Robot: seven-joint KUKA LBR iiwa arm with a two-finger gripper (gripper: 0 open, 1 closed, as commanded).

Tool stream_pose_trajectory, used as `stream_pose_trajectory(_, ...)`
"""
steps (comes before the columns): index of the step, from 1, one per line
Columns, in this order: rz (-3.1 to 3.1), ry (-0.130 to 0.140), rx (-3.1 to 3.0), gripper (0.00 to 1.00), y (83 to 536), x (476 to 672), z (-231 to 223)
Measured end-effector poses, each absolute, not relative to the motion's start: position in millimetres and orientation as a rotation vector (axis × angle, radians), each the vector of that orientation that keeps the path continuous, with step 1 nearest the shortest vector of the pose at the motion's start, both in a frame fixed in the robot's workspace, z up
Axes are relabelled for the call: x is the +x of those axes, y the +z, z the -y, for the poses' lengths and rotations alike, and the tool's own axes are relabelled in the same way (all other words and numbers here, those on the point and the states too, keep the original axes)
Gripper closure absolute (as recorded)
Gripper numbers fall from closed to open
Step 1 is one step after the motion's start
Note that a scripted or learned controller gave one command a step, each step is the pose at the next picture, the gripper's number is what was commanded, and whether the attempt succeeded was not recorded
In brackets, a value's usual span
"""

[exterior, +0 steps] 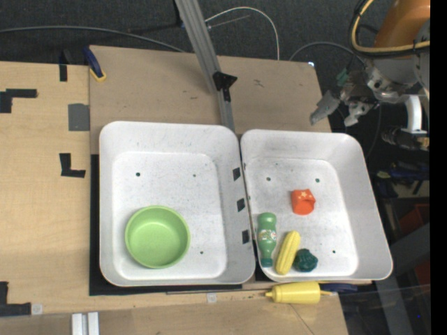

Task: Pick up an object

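Small orange lumpy object (302,202) lay in right bin (363,187), green bottle (267,232), its label unreadable, touching yellow corn-shaped piece (286,252), dark green knobbly lump (305,260) adjacent, round green bowl (157,236) in left bin (112,187), gripper (338,106) beyond bin's far edge, finger state could not be determined.

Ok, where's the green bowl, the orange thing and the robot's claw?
green bowl (157,236): camera view, middle of its inside.
orange thing (303,202): camera view, its top face.
claw (336,108): camera view, between the fingertips, above the right bin's far edge.
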State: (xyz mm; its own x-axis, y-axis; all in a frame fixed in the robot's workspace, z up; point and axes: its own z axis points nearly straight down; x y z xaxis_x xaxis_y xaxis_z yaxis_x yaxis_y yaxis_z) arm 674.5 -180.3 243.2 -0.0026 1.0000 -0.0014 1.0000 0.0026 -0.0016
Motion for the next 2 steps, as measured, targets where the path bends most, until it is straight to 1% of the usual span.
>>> stream_pose_trajectory(1,2.224,0.004,-2.219,0.0,243.2,674.5,180.5)
stream_pose_trajectory(2,2.221,0.007,-2.218,0.0,198.9,675.9,182.9)
